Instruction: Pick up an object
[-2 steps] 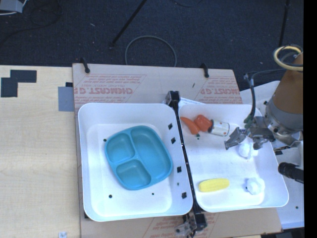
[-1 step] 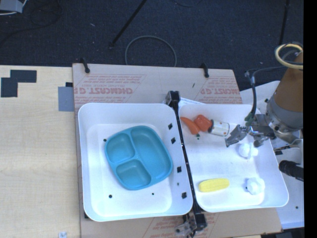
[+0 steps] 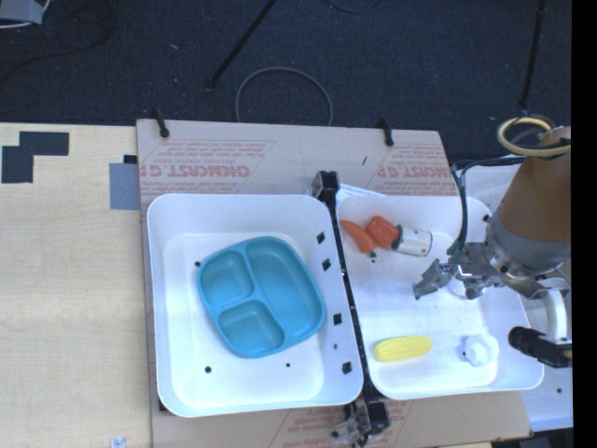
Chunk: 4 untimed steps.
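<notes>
The right bin (image 3: 522, 381) holds three loose objects. An orange and red toy with a white end (image 3: 384, 234) lies near the bin's far left. A yellow corn-like piece (image 3: 403, 348) rests near the front. A small white object (image 3: 478, 351) sits at the front right. My gripper (image 3: 450, 285) hangs over the middle of this bin, to the right of the orange toy and above the yellow piece. It is open, with nothing between its fingers. The grey arm with its orange band (image 3: 539, 199) reaches in from the right.
The left bin (image 3: 177, 241) holds a blue divided plate (image 3: 259, 295). A black divider (image 3: 338, 287) separates the two bins. Both bins rest on cardboard (image 3: 233, 161) on the wooden bench. Cables lie at the right of the arm.
</notes>
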Available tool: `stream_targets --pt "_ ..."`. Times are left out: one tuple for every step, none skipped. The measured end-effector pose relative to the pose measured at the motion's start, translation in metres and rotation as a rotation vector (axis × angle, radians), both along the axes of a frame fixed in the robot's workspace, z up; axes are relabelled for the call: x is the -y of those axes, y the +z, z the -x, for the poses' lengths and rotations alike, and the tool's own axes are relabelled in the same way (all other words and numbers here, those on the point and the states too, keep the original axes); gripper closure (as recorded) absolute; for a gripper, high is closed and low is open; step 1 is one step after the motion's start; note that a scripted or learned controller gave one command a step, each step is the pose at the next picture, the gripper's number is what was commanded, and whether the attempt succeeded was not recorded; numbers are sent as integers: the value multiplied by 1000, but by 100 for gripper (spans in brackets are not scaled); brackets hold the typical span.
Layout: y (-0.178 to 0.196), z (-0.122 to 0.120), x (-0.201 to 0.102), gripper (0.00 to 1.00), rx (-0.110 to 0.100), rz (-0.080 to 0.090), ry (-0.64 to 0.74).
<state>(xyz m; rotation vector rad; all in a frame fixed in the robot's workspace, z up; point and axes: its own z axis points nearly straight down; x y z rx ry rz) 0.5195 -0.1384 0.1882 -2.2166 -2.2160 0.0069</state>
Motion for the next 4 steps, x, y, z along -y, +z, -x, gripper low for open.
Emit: stream_targets --pt "-44 1 -3 0 1 0 0" --pt "-97 2 -4 0 0 -1 0" --pt "-84 2 -3 100 3 0 -6" --pt "-28 -3 6 100 9 2 -4"
